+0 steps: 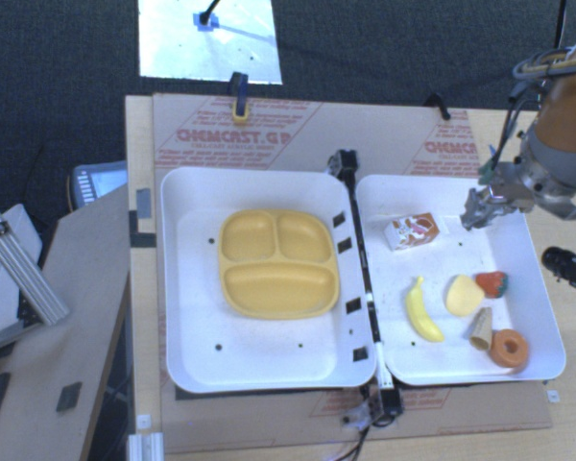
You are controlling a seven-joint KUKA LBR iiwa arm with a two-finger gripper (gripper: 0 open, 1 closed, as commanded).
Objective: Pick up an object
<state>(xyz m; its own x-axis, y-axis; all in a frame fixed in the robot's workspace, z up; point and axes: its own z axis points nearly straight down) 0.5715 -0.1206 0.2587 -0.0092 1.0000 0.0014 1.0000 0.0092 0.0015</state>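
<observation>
The right bin (pixel 518 257) holds a small white and red carton (pixel 412 230), a yellow banana (pixel 422 309), a pale yellow round piece (pixel 465 296), a red strawberry (pixel 492 283), a tan cone (pixel 481 328) and an orange doughnut (pixel 508 348). My gripper (pixel 477 209) hangs over the bin's upper right part, to the right of the carton and above the strawberry. Nothing shows between its fingers.
The left bin (pixel 187 257) holds a yellow divided plate (pixel 276 262). A black clip strip (pixel 357 267) runs between the bins. Cardboard (pixel 298 133) lies under both bins. A metal frame (pixel 19 267) stands at the far left, off the bench.
</observation>
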